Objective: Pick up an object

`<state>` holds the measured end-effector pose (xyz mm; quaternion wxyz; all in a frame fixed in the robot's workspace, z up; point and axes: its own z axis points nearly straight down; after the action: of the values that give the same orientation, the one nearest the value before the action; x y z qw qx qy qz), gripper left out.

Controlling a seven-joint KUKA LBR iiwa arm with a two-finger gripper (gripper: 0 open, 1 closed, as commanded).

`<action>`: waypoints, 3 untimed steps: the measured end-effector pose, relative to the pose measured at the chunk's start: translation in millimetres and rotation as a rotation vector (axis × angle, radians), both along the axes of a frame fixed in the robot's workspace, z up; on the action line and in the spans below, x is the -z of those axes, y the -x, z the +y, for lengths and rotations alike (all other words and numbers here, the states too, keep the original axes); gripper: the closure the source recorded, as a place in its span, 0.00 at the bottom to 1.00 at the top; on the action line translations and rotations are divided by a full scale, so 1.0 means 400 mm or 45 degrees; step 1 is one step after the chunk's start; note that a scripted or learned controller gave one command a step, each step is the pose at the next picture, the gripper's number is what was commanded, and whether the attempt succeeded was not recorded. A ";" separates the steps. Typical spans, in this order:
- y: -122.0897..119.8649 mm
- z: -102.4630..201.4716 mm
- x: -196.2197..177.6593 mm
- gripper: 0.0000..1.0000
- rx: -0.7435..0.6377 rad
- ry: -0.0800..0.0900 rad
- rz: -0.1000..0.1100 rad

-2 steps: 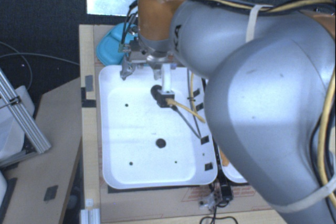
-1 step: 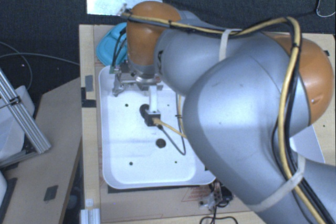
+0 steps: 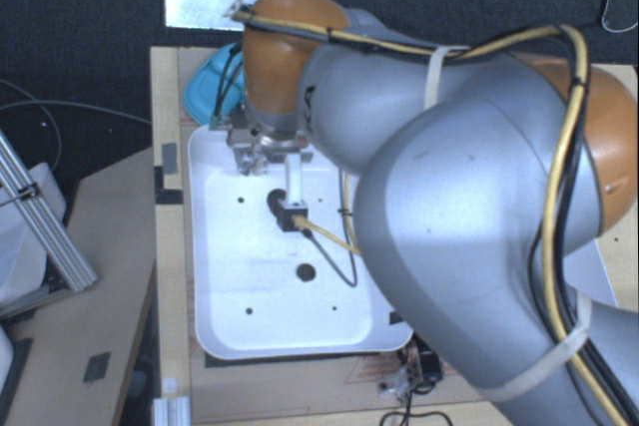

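Observation:
My gripper [image 3: 275, 177] hangs below the orange wrist band [image 3: 280, 45], over the far part of the left white bin [image 3: 250, 324]. A small dark curved object [image 3: 277, 204] lies on the bin floor right at the gripper's lower end; I cannot tell whether it is touched or held. A second small dark round object [image 3: 307, 272] lies alone nearer the middle of the bin, apart from the gripper. The big grey arm [image 3: 469, 214] hides the right bin and the left bin's right side.
A blue object [image 3: 213, 85] sits just beyond the left bin's far rim, beside the wrist. A thin yellowish cable [image 3: 334, 244] trails from the gripper across the bin. A metal frame [image 3: 40, 224] stands off the bench at the left.

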<state>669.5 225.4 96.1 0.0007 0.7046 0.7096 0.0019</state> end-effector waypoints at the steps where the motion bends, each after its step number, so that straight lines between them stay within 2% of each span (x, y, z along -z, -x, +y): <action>1: -0.004 -0.036 -0.387 1.00 0.010 -0.004 -0.016; 2: 0.223 -0.099 -0.324 1.00 0.011 0.003 0.014; 3: 0.211 -0.096 -0.353 1.00 0.010 0.000 0.001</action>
<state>585.3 186.8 237.2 0.0002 0.7073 0.7069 0.0016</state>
